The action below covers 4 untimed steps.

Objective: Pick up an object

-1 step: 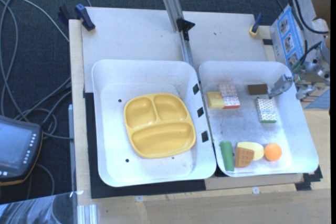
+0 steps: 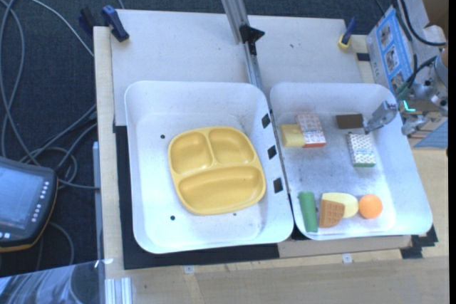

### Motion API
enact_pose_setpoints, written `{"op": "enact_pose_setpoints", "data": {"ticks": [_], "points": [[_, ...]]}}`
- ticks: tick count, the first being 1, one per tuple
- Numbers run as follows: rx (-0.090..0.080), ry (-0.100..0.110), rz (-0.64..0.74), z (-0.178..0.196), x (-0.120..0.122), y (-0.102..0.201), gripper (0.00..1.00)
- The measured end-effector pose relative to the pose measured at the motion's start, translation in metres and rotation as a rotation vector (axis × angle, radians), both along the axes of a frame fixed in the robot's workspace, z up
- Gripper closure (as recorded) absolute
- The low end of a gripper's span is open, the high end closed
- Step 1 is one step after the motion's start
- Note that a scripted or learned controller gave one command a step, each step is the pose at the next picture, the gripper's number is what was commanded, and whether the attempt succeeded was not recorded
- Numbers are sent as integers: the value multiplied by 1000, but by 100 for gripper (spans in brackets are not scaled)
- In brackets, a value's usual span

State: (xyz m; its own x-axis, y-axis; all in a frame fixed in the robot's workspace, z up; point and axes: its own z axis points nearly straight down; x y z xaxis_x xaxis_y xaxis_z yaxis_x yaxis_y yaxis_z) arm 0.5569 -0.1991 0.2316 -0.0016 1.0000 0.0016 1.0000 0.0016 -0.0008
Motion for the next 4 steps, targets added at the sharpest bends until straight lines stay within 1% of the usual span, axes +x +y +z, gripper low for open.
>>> {"op": "enact_pose_setpoints", "data": {"ticks": [1,2,3,4], "points": [[1,5,0,-45,2,8,0],[1,5,-2,-93,-2,-1,0],[-7,-7,-2,-135,1,-3,0],[-7,-13,-1,-121,3,-3,100]]}}
